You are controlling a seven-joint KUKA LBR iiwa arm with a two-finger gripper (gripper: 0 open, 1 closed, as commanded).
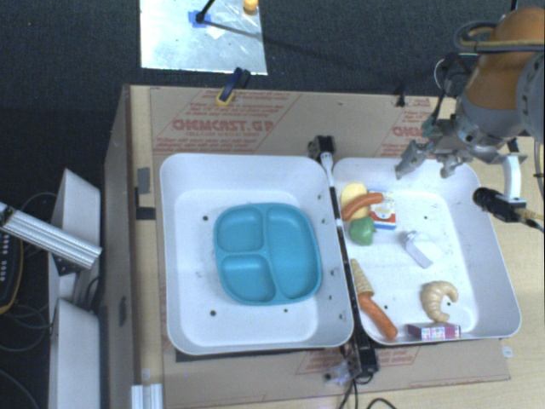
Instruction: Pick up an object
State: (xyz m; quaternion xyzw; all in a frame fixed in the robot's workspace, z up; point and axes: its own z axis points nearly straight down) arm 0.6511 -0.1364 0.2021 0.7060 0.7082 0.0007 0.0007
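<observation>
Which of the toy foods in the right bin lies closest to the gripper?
The hot dog, at the bin's upper left, lies nearest the gripper. The croissant and carrot sit far down at the bin's near edge.

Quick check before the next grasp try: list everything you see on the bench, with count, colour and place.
Bins: two, white, side by side on the bench.
Divided plate: one, blue, in the left bin.
Hot dog: one, red and yellow, right bin, upper left.
Green item: one, below the hot dog.
Small box: one, red, white and blue, beside it.
Grey piece: one, right bin's middle.
Croissant: one, tan, lower right.
Carrot: one, orange, lower left.
Pink packet: one, front edge.
Claw: one, grey, open, above the right bin's far rim.
</observation>
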